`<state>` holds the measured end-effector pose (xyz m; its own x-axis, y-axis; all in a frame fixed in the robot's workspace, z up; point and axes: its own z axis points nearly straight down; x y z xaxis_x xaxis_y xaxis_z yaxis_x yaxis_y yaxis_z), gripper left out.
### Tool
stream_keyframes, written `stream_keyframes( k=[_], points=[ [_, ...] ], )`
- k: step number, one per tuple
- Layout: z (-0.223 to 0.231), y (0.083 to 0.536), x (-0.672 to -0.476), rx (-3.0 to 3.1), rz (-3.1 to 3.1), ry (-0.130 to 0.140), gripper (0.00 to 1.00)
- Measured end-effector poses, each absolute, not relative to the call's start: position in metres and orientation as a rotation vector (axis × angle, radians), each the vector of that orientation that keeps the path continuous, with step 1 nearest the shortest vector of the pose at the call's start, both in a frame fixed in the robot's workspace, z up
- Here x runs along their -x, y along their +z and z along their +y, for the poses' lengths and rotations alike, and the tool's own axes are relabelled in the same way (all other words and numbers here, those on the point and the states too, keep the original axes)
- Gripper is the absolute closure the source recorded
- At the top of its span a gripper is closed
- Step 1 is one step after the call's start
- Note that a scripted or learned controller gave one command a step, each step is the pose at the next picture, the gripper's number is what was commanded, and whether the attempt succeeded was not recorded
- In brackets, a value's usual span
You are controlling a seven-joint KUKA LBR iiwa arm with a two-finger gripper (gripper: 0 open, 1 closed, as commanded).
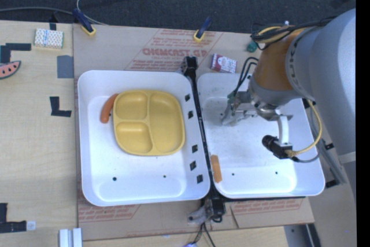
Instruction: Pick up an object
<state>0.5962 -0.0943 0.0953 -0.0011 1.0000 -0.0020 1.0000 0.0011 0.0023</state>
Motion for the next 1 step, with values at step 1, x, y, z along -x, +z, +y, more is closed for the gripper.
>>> stream_keyframes(
  k=[1],
  points=[
    [-0.0935,0.1043,-0.5958,-2.219,2.224,-0.001,1.0]
  ],
)
